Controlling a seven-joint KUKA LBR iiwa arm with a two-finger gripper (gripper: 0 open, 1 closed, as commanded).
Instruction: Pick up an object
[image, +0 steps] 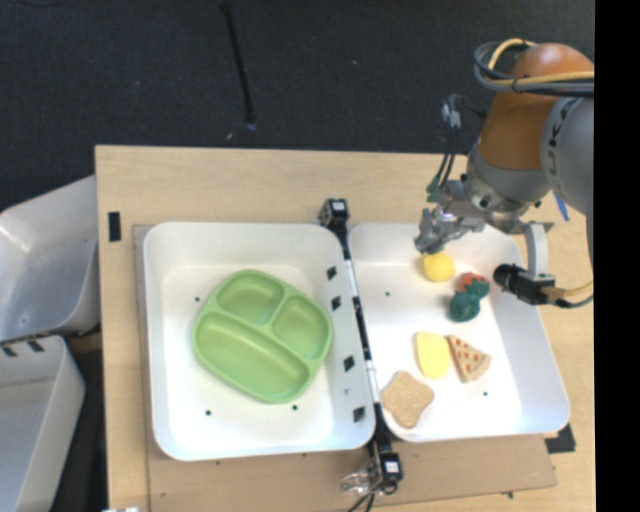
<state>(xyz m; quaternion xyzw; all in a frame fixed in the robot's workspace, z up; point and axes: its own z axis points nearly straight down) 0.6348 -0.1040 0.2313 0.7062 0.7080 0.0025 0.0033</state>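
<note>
I see my gripper (437, 236) low in the upper part of the right bin (520, 400), just above the yellow ball (437, 267), though I cannot tell its finger state, while the green divided plate (262, 335) lies in the left bin (170, 420).

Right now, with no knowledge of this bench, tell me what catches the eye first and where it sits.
The green divided plate stands out most, lying alone in the left bin. Next comes the grey and orange arm reaching in at upper right, its end effector hanging just above a small yellow piece near the back of the right bin. Toy foods lie there too: a green piece, a cheese slice, a pizza slice and a bread slice.
</note>
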